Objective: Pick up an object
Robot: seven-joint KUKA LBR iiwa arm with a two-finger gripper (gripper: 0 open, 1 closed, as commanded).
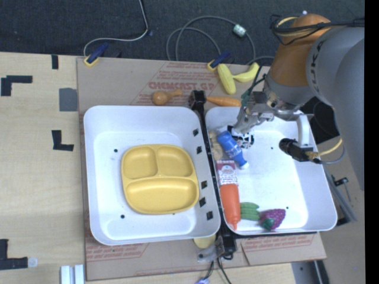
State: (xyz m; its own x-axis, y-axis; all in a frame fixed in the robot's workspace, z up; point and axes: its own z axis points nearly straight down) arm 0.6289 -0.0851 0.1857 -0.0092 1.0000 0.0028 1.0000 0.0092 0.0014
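Observation:
My gripper (243,131) reaches down into the back left of the right bin (296,182), directly over a blue bottle (231,149) that lies tilted on the bin floor. A small black-and-white object (247,139) sits right at the fingertips. Along the bin's left wall lie a red-labelled packet (226,171) and an orange carrot (230,204). A green piece (249,211) and a purple toy (273,218) rest near the front wall.
The left bin (106,129) holds a yellow divided plate (159,178). Behind the bins lie a yellow banana (233,76), an orange carrot (223,101) and a brown wooden piece (161,97). Cables loop on the dark surface at the back.

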